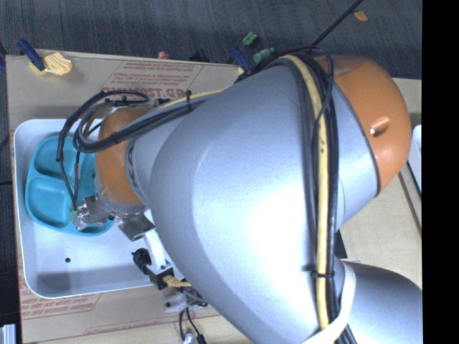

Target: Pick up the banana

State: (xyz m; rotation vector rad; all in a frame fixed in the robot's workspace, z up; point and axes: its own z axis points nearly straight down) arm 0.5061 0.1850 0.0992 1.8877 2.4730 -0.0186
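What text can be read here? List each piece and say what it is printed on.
Red print on the cardboard sheet above the white bin: too blurred to read.
Red print on the cardboard strip below the bin: too blurred to read.

The arm (272, 192) covers most of the bench and the right part of the left bin (32, 264). A blue divided dish (46, 185) occupies the bin's upper-left corner, against the left wall. The bin floor along the lower edge and lower-left corner lies open. Black cables (86, 124) loop above the dish.
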